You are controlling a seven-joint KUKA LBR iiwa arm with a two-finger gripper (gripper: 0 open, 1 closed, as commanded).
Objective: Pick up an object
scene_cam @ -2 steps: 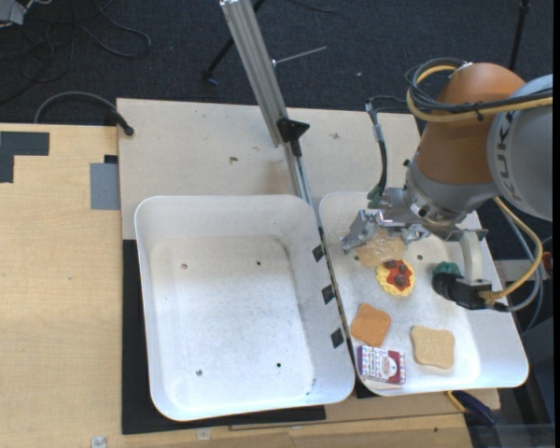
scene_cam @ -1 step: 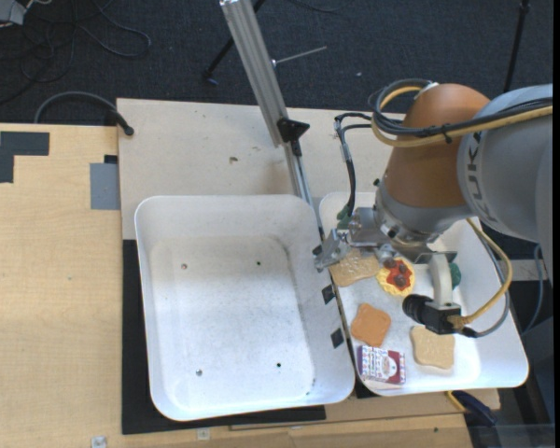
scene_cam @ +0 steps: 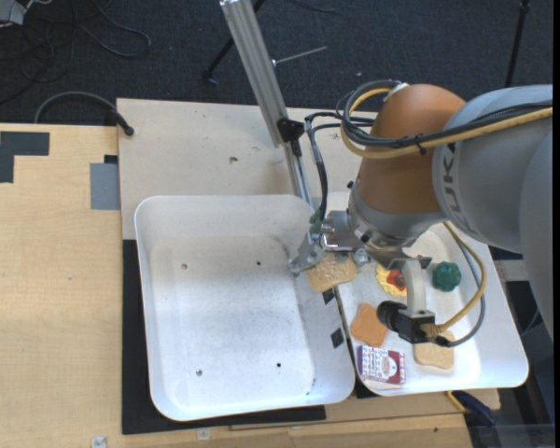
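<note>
Cookie (scene_cam: 332, 273) sits clamped between the end effector (scene_cam: 319, 256) fingers, above the bins' divide.

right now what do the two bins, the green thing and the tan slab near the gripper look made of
The left bin and the right bin look like white plastic: smooth, thin rounded rims, a slight sheen. The green thing looks like matte rubber or foam, with a lumpy outline, though it is too small to be sure. The tan slab looks like porous foam or toy bread, with a speckled, dull surface.
</note>
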